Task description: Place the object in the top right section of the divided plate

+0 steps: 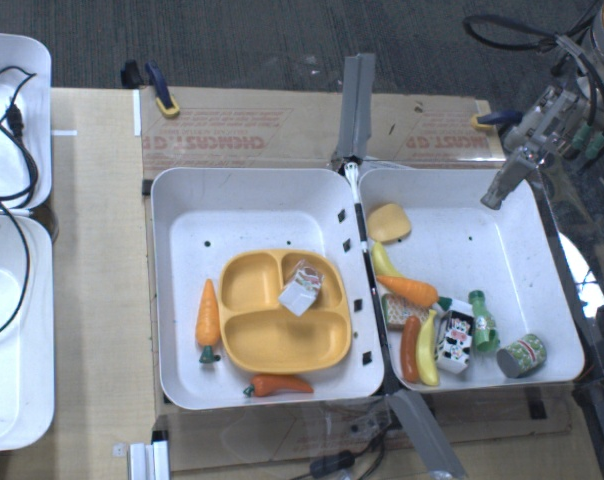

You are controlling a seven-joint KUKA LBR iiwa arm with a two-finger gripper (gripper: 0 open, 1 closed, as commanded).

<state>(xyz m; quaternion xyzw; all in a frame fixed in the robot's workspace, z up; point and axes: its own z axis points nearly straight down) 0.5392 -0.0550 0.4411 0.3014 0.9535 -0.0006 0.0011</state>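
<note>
Gripper (494, 198) (top right), carton (301, 289) in plate (272, 348)

Divided plate (282, 340): smooth yellow plastic, faint satin sheen. Small carton (301, 290) in its upper right section: printed paperboard, matt. Two bins (177, 298): white moulded plastic, smooth, lightly speckled. Carrots (208, 315): orange plastic, semi-gloss, with green tops. Bananas (427, 353): yellow plastic, glossy. Green bottle (481, 320): shiny plastic. Can (522, 355): possibly metal with a paper label, too small to tell. Milk carton (454, 342): glossy printed surface, cow pattern. Table (92, 268): pale wood-grain laminate, matt. Cardboard sheet (252, 133) behind the bins: brown, rough, printed in red. End effector (497, 196): grey metal, dull finish. Floor (232, 18): dark, coarse carpet weave.
</note>
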